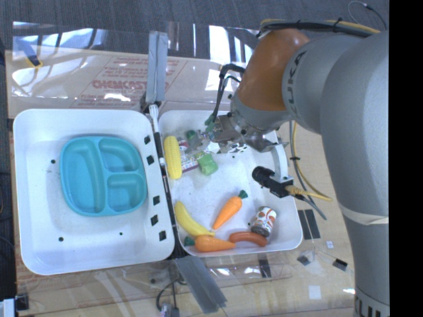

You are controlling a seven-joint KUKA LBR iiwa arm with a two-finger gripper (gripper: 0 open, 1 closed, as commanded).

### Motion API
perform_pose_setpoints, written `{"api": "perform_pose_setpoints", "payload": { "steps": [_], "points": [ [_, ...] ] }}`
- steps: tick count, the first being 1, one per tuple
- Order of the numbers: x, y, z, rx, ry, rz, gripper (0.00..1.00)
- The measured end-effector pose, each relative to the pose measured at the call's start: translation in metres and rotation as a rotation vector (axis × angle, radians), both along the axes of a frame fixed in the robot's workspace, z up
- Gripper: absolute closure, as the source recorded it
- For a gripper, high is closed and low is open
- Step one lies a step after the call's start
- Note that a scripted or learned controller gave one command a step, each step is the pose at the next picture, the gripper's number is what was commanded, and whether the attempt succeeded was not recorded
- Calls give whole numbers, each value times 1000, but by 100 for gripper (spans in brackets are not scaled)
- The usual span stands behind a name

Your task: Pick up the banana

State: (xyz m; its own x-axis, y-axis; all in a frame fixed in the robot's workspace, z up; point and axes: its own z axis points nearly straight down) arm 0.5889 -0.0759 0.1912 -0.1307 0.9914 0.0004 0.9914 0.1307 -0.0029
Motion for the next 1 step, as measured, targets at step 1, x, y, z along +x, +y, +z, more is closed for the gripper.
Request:
{"api": "perform_pose_setpoints", "payload": {
  "steps": [1],
  "points": [
    [-16,68,0,0,3,121,0]
  ]
}}
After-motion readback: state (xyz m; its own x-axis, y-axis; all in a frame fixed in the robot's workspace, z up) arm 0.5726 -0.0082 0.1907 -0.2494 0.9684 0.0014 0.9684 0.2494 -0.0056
